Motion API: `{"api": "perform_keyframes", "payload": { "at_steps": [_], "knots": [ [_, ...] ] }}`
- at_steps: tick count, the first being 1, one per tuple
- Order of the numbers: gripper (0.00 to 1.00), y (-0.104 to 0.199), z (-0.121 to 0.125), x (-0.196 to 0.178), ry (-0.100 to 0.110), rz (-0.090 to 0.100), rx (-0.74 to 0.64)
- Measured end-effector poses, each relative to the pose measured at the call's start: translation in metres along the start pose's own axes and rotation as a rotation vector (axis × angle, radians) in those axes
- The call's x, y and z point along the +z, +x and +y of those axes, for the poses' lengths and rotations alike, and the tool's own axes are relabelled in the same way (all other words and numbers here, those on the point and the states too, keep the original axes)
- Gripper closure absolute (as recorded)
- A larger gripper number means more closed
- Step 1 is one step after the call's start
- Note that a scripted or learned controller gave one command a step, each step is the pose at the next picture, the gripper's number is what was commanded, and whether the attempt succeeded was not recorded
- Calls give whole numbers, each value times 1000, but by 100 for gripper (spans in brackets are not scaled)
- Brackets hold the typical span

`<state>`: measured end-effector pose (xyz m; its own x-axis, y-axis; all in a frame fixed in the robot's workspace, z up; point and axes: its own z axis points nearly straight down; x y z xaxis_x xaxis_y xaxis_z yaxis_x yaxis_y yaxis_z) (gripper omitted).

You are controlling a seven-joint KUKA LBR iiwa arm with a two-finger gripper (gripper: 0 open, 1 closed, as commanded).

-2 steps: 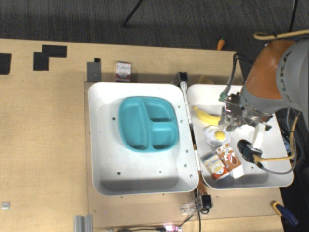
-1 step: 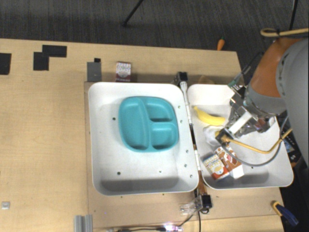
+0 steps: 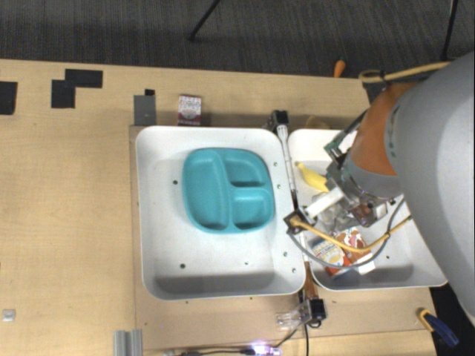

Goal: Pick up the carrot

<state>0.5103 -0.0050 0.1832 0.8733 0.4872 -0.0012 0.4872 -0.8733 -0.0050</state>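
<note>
Teal tray (image 3: pixel 226 190) (white bins (image 3: pixel 159 199))

mounted above the table (image 3: pixel 67 221), fixed, and looked down at a slant. took in both white bins side by side: left bin (image 3: pixel 159 273) near mid-frame, right bin (image 3: pixel 423 269) toward the right edge. sat fairly close, with dark floor (image 3: pixel 111 13) along the top. caught the arm (image 3: pixel 438 139) large from the right.

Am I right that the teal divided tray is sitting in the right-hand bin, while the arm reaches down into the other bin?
Not quite: the camera view shows the teal divided tray in the left bin, not the right one. The arm does reach down into the other bin, the right bin.
</note>
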Motion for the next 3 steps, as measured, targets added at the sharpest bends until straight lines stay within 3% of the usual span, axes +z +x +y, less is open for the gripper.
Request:
{"api": "perform_keyframes", "payload": {
  "at_steps": [1, 2, 3],
  "knots": [
    [100, -34, 54, -117, -10, 5, -292],
    [100, -65, 71, -90, -5, 1, -85],
    [0, -65, 71, -90, -5, 1, -87]
  ]
}}
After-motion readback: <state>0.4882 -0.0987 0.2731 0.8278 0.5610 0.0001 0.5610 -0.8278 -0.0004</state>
